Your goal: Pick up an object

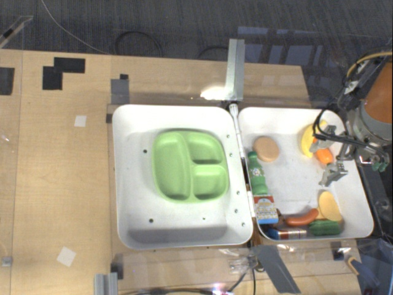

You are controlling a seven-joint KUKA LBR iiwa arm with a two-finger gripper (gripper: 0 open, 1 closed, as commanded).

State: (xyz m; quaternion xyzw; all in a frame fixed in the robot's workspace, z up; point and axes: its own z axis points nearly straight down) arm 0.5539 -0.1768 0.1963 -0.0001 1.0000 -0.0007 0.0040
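My gripper (330, 155) hangs low over the right side of the right bin (288, 183), its jaws spread open. A small orange object (322, 156) lies between the spread fingers, resting in the bin rather than gripped. A yellow banana-like piece (306, 139) sits just left of the upper finger. A tan round disc (266, 148) lies further left. Along the bin's left wall lie a green bottle (256, 176) and a small box (265, 209).
At the right bin's front edge lie a red sausage (302, 216), a green pickle (325, 227), a pale yellow slice (330, 206) and a marker (288, 232). The left bin (129, 165) holds a green divided plate (189, 165). The arm (376, 112) enters from the right.
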